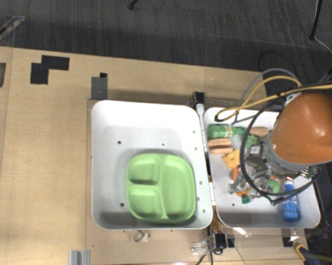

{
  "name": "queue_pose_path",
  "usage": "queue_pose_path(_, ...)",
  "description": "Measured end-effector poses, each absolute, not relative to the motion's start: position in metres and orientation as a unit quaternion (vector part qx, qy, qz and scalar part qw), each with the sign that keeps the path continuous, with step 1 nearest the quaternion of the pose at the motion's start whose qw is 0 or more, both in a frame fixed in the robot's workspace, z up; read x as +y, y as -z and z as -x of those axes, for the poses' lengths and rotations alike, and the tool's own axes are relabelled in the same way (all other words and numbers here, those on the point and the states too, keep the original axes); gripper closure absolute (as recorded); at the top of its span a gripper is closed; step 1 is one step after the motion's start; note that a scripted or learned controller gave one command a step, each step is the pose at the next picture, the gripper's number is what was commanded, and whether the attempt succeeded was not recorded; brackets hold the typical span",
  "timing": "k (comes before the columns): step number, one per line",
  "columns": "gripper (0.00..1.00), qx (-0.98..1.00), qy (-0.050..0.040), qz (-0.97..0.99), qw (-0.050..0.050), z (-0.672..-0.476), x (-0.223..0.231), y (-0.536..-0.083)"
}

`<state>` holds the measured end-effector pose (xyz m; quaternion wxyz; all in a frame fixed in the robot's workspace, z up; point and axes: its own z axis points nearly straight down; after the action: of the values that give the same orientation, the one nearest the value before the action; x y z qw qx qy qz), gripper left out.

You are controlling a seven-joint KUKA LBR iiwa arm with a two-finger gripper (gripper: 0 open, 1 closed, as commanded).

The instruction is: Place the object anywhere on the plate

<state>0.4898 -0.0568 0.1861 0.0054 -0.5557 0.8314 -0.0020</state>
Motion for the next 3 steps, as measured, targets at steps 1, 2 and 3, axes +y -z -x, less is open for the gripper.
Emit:
queue_pose_path(1, 1.0, 0.908, 0.0012, 0.419, 0.008, -0.49, 0.02, -0.253)
queue_pose_path(2, 1.0, 0.968, -0.0013, 0.25, 0.007, -0.566, 0.083, -0.253)
queue_pose_path(3, 1.0, 0.98, -0.002, 0.197, 0.003, -0.526, 0.13, -0.178)
